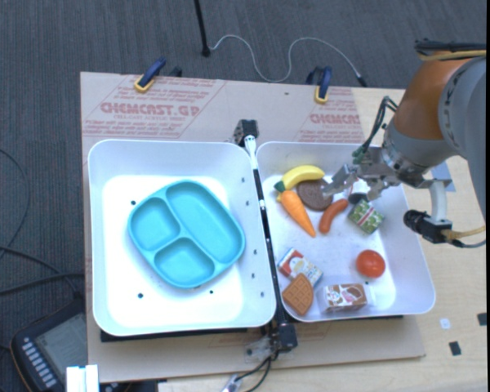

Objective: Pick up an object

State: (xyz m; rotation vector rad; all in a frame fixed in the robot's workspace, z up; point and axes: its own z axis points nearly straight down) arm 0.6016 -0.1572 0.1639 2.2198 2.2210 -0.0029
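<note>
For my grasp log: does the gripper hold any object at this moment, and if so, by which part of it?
Nothing is seen held. The gripper hovers in the right bin above the sausage and the green packet, with no object between its fingers.

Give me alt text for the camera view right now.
The gripper hovers over toy food in the right bin: a banana, carrot, sausage, tomato and small packets. The left bin contains a blue divided plate.
</note>
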